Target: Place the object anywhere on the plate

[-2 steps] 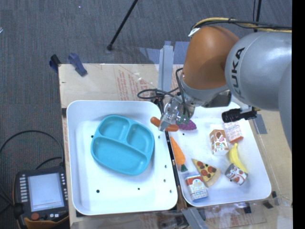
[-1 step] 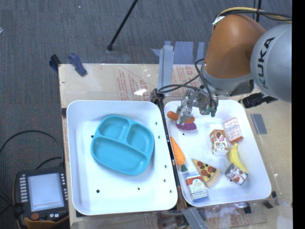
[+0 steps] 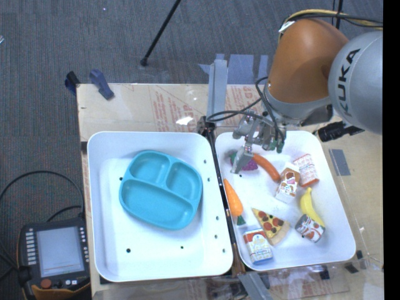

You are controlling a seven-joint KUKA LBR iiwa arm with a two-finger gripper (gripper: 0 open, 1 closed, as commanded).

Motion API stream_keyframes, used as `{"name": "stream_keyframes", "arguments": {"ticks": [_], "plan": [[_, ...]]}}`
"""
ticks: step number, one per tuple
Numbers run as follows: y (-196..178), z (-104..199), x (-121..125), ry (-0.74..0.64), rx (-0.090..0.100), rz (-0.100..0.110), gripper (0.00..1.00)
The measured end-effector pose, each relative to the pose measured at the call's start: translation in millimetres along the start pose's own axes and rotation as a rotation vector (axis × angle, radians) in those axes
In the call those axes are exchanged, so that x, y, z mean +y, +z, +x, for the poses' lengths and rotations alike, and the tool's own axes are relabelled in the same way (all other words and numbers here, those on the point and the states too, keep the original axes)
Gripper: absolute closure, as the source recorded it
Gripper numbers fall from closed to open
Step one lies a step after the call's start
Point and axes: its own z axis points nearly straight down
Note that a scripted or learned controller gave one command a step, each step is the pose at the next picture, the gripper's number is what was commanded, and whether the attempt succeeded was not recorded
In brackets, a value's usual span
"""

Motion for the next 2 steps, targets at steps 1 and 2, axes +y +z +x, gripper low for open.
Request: {"name": "stream_keyframes", "arguments": {"ticks": [1, 2], "plan": [[-9.9, -1.1, 0.5, 0.000, -0.004, -0.002, 1.00], [37.5, 6.2, 47.3, -0.085, 0.003, 0.000, 1.00]]}}
